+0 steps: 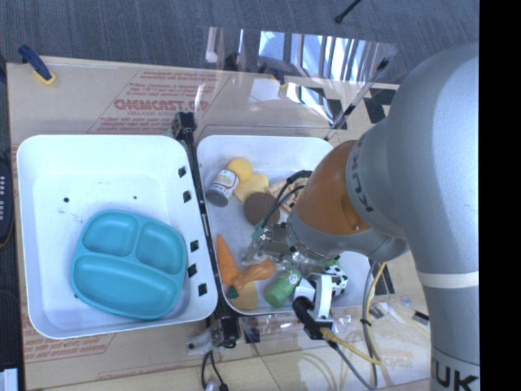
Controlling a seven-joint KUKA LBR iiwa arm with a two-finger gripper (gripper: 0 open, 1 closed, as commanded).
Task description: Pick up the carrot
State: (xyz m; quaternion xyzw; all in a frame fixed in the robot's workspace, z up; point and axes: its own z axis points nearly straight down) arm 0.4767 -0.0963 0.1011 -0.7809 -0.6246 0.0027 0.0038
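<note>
Red "CHEMCAST" lettering (155,104) marks the tabletop (98,96); the hand (273,259), grip impossible to tell, sits beside the carrot (225,259)

The scene is viewed from a single fixed camera set above the surface (122,96), looking down at a slant so that both white bins, the left bin (32,218) and the right bin (269,147), are taken in side by side. The arm (423,177) is seen entering from the right, close to the lens and large in the frame.
</note>
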